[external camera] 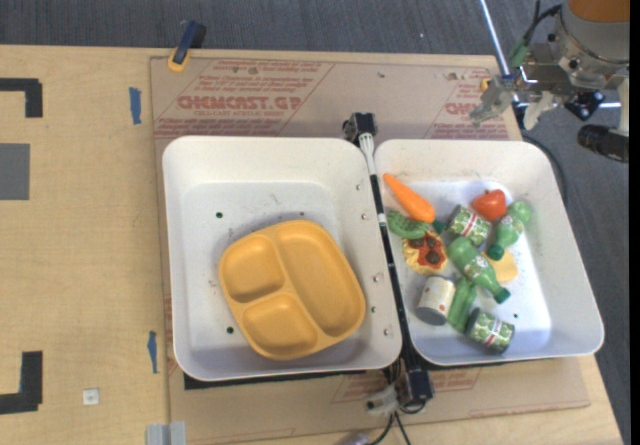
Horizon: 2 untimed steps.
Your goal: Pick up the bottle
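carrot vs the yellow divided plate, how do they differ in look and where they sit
The carrot is orange, slim and tapered; the yellow divided plate is broad, flat and split into three compartments. The carrot lies in the right bin near its upper left corner, among other toy items; the plate lies in the left bin. Both lie flat, apart from the gripper, which is above the right bin's far edge.

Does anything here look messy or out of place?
Somewhat. The toys in the right bin lie jumbled: a green bottle on its side among cans and a carrot. The yellow tray sits askew.
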Each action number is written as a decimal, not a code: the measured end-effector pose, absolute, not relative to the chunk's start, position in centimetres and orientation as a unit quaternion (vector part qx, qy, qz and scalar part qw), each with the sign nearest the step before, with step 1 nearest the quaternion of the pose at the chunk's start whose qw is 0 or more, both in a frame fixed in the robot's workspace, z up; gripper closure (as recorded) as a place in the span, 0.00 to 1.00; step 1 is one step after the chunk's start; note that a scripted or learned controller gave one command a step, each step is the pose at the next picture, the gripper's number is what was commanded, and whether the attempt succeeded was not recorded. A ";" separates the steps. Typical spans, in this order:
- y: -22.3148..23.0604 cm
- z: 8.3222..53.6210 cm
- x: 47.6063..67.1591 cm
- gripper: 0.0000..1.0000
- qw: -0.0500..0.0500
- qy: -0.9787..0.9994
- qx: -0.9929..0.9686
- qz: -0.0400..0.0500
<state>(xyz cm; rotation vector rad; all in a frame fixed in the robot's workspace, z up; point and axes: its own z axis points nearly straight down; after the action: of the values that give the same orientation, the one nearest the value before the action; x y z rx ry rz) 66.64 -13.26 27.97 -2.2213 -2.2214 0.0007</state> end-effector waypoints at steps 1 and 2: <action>-8.7 19.9 60.4 0.00 0.001 -0.774 -0.633 0.000; -14.1 11.7 53.4 0.00 0.001 -0.781 -0.624 0.001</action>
<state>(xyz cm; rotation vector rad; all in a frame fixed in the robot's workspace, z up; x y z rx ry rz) 53.44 -14.12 11.67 -1.9607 -2.4532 0.0019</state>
